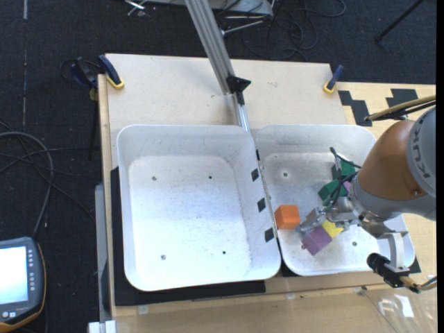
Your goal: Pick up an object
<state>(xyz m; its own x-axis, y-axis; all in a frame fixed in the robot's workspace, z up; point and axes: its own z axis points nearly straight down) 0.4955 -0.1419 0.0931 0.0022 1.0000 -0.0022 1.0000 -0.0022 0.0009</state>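
Purple, the small block (317, 241) I want sits in the right-hand white plastic bin (291, 144), crowded by an orange cube (287, 216) and yellow piece (334, 229), so my claw (320, 220), its spread unreadable, may nudge neighbours and close on nothing.

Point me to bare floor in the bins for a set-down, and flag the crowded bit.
The left bin floor is bare wall to wall. In the right bin, the back-left patch near the divider is free. Crowded: orange block, purple block, yellow piece and green item cluster under the arm.
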